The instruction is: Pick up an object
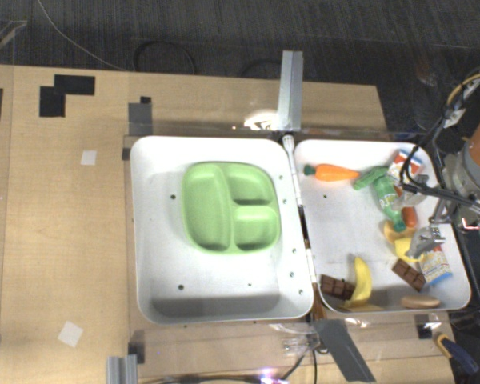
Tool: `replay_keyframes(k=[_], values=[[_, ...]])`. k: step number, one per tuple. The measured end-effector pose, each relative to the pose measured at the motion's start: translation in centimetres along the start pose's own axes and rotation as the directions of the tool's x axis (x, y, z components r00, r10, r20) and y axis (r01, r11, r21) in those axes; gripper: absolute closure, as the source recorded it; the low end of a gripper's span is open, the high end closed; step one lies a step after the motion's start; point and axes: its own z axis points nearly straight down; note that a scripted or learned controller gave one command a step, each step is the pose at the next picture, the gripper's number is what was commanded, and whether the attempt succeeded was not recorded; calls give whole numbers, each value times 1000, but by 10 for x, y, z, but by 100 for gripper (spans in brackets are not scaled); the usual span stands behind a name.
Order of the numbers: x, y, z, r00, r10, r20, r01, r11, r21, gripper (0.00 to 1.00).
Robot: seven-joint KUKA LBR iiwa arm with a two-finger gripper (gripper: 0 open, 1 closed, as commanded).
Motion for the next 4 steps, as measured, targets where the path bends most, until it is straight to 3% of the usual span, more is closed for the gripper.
replay_keyframes(k=[1,2,3,4], values=[[-1,-14,105,1000,-6,-8,5,1000,-3,0],[10,-10,146,997,-73,9,73,997,4,0],[-8,35,146,998,68,11,-68,998,2,0],[-14,36,132,998,60,30,-60,998,3,100]])
